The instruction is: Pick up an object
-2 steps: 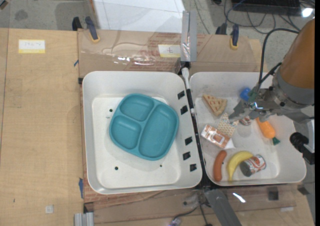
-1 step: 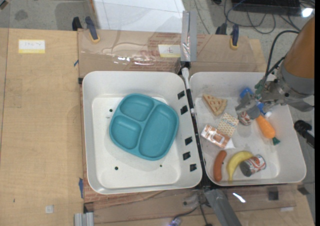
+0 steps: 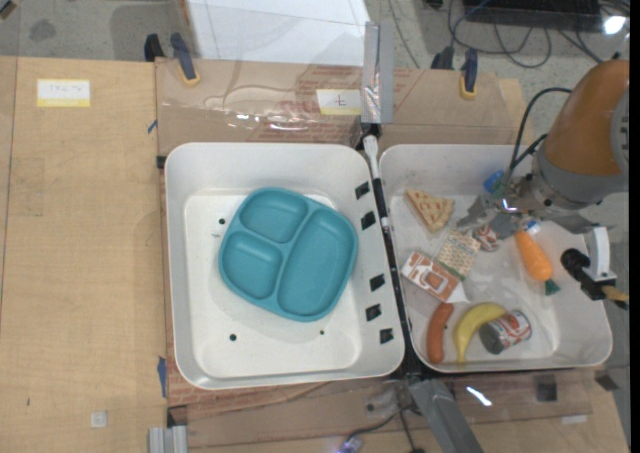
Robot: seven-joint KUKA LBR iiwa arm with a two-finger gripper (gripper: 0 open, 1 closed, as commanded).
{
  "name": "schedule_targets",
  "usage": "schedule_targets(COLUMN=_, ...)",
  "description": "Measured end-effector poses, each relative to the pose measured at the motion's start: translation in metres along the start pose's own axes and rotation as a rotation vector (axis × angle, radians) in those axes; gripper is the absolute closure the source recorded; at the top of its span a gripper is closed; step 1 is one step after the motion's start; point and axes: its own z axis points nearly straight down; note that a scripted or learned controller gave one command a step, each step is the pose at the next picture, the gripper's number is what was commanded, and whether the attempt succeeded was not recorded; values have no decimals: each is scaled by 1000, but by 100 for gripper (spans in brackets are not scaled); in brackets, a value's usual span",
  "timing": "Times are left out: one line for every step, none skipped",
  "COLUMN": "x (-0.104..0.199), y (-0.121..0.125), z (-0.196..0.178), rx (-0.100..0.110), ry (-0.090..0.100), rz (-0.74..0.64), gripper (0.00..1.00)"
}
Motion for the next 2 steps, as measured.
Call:
schedule_targets(x=-3, y=0, z=-10, rx=-4, ry=0, rz=7, gripper=100)
schedule_targets(x=35, y=60, z=-94, rx=9, ry=1, rz=20, gripper=100)
